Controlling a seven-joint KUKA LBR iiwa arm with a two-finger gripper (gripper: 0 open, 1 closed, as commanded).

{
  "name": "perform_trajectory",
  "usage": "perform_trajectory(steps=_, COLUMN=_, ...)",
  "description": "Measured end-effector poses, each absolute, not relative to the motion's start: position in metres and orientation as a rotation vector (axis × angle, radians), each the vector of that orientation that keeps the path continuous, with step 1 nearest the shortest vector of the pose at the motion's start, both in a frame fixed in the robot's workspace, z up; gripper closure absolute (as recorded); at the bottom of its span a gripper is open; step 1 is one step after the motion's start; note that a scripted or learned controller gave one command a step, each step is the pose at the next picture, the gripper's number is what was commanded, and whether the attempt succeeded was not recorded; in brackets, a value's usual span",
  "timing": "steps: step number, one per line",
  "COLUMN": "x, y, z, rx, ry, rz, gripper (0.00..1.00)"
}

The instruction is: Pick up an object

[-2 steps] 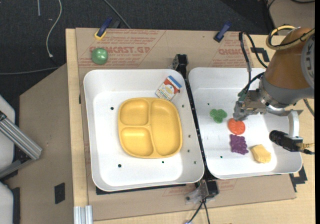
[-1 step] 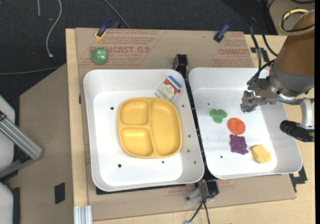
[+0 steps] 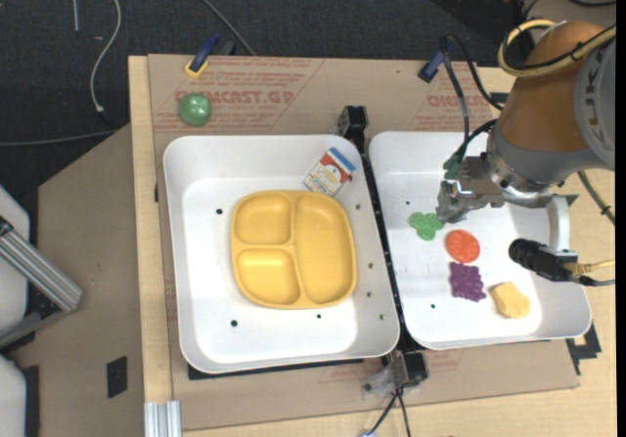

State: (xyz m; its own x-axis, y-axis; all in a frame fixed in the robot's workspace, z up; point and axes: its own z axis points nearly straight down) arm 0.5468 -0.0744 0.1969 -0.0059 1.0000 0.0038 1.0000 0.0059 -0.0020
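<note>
Far left, on the cardboard at ten o'clock of the left bin [image 3: 178, 163]: a green ball [image 3: 196, 109]. Inside that bin, dead centre, a yellow divided plate [image 3: 293, 249]; at one o'clock of the plate, just beside its rim, a small carton [image 3: 330, 172].

Next, the right bin [image 3: 423, 320]. At nine o'clock on its floor, a green toy vegetable [image 3: 425, 225], probably the object to pick. At two o'clock of that piece, close in and low over the bin, the gripper [image 3: 452, 210]. Spread or closed: cannot tell from this slant, and nothing visibly pinched. Further right, an orange-red toy piece [image 3: 464, 246] near the bin's centre; at six o'clock of that, purple toy grapes [image 3: 468, 282]; at four o'clock of the bin, a yellow toy chunk [image 3: 510, 299].

For a clean grasp: shift toward eight o'clock until centred over the green piece, then straight down. Looks flat and low, so go nearly to the floor before closing. Keep off the orange-red piece nearby. Lift slowly and confirm the hold
</note>
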Motion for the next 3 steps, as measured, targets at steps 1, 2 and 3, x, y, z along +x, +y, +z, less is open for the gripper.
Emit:
perform_trajectory(steps=1, x=0.559, y=-0.016, z=0.196, rx=-2.214, ry=-2.228, rz=-0.003, gripper=1.0)
perform_trajectory(steps=2, x=0.572, y=0.033, z=0.199, rx=-2.217, ry=-2.227, rz=-0.003, gripper=1.0)
perform_trajectory(steps=3, x=0.567, y=0.082, z=0.216, rx=-2.215, ry=-2.227, rz=-0.004, gripper=1.0)
